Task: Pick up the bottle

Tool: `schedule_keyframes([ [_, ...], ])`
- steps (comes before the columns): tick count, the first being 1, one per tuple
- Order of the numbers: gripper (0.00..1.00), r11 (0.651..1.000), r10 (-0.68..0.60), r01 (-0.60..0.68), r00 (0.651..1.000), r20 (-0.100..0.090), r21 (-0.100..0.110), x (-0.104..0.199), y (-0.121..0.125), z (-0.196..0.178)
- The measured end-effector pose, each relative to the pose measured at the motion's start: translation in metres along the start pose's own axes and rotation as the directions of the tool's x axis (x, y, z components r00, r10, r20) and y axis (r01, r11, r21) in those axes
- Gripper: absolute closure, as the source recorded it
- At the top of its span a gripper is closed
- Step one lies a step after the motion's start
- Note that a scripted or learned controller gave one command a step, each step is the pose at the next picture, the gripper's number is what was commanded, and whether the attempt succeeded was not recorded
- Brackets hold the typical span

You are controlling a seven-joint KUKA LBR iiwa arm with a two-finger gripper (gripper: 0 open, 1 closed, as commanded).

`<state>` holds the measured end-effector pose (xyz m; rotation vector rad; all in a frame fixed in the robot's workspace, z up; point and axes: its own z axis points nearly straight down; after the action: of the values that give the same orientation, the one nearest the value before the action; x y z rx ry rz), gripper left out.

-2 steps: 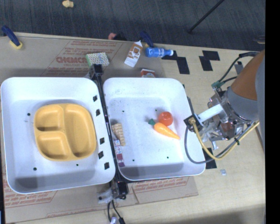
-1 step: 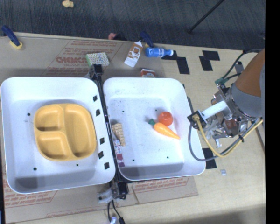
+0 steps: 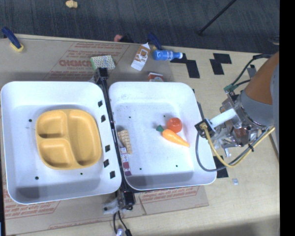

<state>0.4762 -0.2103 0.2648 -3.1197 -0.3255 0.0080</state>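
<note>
Camera view: bottle (image 3: 165, 55) far from end effector (image 3: 221, 140)

This was a robotics lab. A grey arm (image 3: 258, 100) with loose yellow cabling reached over a cardboard-covered bench (image 3: 78, 58) marked with black tape, where two white bins (image 3: 152, 90) held toy food: a plastic carrot (image 3: 175, 137), a tomato (image 3: 174, 124) and a yellow divided tray (image 3: 68, 137).
</note>
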Motion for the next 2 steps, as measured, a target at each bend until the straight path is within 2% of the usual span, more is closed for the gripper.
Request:
schedule_keyframes([
  [2, 1.00, 1.000, 0.000, 0.000, 1.000, 0.001, 0.002, -0.0003, -0.0001, 0.0117],
])
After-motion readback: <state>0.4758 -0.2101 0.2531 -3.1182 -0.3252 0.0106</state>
